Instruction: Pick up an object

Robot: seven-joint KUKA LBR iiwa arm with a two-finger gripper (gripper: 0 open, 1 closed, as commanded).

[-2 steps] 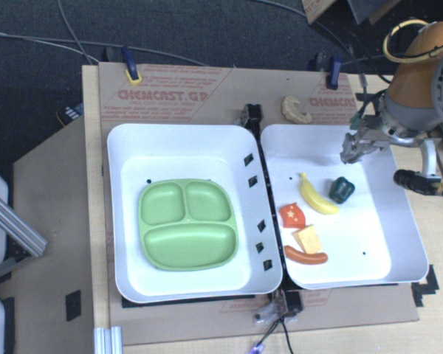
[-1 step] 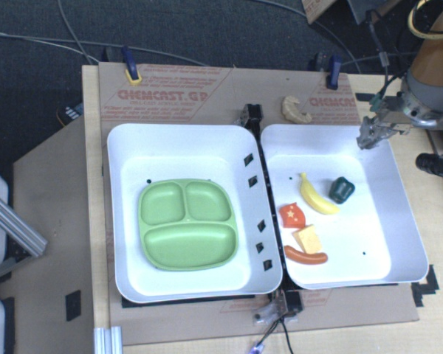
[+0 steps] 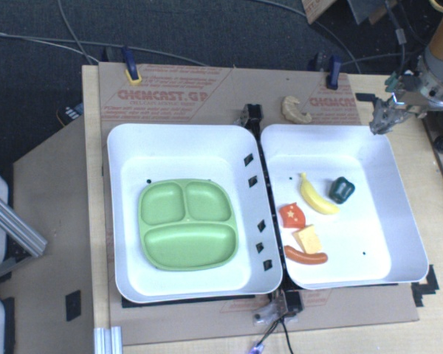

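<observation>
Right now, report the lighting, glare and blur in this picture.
Camera view: even, soft light; mild glare on the white bins; faint shadows under the banana and green tray; the gripper at the upper right looks slightly blurred.

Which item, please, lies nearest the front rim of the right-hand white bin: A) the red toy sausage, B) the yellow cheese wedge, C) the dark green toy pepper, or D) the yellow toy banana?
A: the red toy sausage lies lowest in the right-hand white bin, just below the yellow cheese wedge, while the yellow toy banana and dark green toy pepper sit further back.
</observation>
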